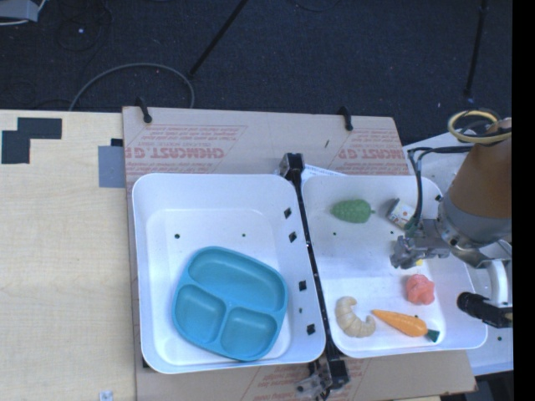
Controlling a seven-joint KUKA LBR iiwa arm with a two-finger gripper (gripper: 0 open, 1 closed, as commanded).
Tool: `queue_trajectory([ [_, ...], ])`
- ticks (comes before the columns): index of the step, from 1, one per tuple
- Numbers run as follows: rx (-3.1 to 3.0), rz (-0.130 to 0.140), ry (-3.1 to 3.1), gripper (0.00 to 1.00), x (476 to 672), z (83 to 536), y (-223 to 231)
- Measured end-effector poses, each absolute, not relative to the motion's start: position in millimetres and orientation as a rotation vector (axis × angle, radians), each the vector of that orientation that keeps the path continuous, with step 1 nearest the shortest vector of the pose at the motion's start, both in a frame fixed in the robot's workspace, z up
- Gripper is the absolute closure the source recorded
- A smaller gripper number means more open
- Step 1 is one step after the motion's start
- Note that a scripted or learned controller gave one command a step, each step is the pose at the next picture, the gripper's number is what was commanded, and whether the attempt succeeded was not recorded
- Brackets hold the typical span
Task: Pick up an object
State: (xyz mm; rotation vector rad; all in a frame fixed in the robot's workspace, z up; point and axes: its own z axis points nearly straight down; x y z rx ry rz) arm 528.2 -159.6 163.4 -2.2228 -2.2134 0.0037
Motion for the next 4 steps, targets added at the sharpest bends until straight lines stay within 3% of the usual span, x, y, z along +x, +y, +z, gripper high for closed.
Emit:
queue_trajectory([
  [2,-2.223,-0.003,-2.226,1.0,535.7,270,-168],
  [3,-2.22,0.0,-2.223,1.0,535.9,291,-169],
  [4,-2.214,0.001,-2.224,1.0,532.0,290,-119],
])
